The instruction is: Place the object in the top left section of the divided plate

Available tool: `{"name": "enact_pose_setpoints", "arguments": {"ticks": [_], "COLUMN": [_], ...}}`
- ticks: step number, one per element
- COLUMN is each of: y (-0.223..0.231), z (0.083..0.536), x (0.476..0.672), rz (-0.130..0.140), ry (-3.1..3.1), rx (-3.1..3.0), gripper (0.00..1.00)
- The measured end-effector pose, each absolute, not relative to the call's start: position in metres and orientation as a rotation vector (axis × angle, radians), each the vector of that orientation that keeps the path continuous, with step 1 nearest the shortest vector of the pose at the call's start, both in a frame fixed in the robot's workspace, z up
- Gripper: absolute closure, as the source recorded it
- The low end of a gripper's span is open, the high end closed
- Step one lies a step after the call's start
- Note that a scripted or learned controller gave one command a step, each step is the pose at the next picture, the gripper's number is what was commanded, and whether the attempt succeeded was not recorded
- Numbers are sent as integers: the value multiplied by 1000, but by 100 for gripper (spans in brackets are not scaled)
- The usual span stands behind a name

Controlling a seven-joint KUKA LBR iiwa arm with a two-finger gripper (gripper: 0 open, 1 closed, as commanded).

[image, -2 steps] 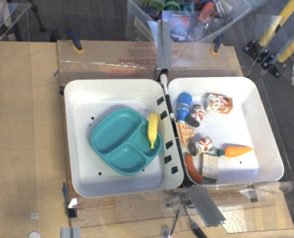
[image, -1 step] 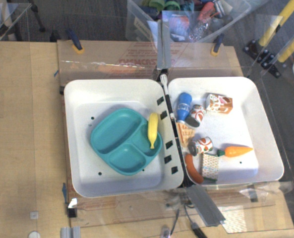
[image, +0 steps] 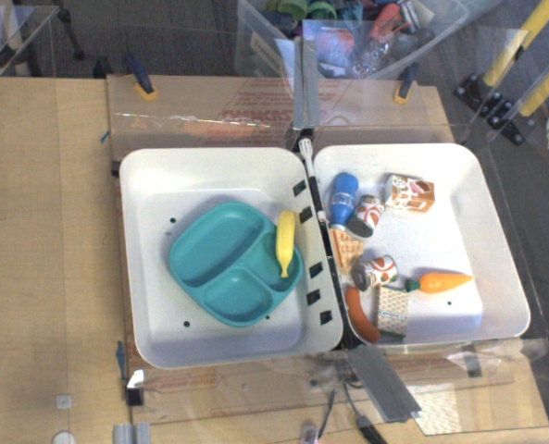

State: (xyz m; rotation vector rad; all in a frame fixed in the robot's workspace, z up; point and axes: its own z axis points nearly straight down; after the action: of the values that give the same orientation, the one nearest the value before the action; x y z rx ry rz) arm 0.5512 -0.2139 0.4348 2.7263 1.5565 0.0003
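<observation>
Banana (image: 285,241) on teal divided plate's (image: 220,268) right rim.

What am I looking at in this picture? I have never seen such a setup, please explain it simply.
This is one camera looking down at a slant on a wooden bench. Two shallow white bins sit side by side. The left bin holds a teal divided plate, with a yellow banana lying along its right edge. The right bin holds toy food: a blue bottle, a carrot, a sausage, small cans and cartons. Behind stands a clear box of more toys. A robot arm normally reaches in from the right to move these things.
</observation>
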Motion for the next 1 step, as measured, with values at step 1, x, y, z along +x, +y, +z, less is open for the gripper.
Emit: {"name": "enact_pose_setpoints", "arguments": {"ticks": [1], "y": [-208], "z": [435], "x": [587], "rz": [0], "ry": [1457], "rx": [2780], "gripper": [0]}}
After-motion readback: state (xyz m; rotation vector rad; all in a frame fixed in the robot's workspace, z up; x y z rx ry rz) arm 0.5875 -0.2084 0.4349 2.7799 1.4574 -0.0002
